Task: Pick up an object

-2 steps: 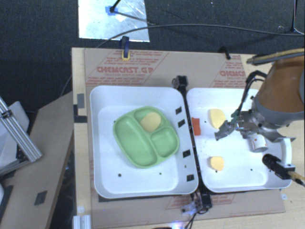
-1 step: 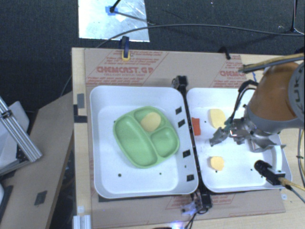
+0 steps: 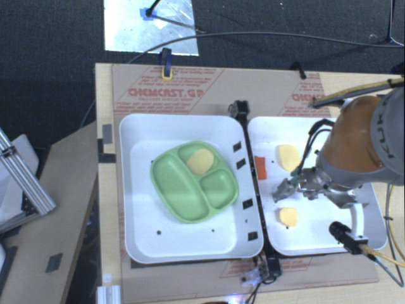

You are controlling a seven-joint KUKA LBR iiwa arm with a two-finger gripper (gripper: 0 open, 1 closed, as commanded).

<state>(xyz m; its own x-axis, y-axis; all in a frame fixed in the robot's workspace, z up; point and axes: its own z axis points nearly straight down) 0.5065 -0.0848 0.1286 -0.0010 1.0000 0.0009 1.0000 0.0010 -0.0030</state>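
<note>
Hand (image 3: 283,190) open over right bin (image 3: 380,233), gripping nothing; near yellow piece (image 3: 288,216) looks light, rounded, maybe slippery — pinch across its middle.

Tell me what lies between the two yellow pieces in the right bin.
The gripper sits between the upper yellow piece and lower yellow piece, seen in the camera view.

a green divided plate (image 3: 188,185) holds a yellow piece (image 3: 200,161); white bins (image 3: 142,236), orange-banded grey arm (image 3: 357,138).

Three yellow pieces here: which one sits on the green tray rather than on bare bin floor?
The yellow piece in the left bin, in the green tray's upper compartment. The other two lie on the right bin's floor.
</note>
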